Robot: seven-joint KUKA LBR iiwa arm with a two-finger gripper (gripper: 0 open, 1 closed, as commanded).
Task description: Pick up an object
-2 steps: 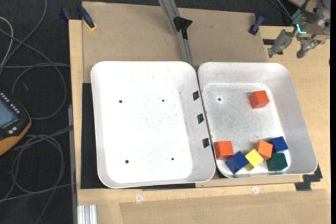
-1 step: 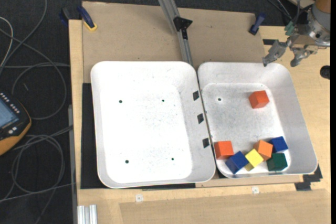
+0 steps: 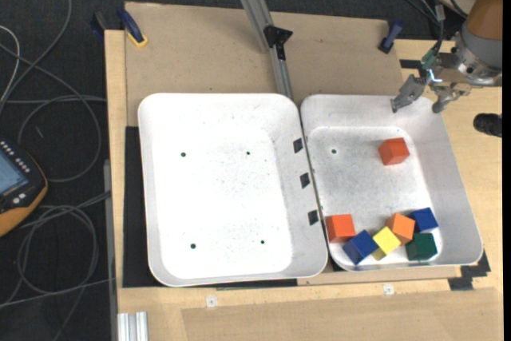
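My gripper hangs above the far right corner of the right bin, fingers spread open with nothing between them. A red-orange cube lies alone in that bin, a little below and left of the gripper. Along the bin's near edge sits a cluster of blocks: an orange cube, a blue block, a yellow cube, another orange cube, a blue cube and a dark green cube.
The left bin lies beside the right one, with black clips along the shared edge. A slanted metal rail rises from the back of the bench. Blue clamps hold the back corners. Cables lie on the floor at left.
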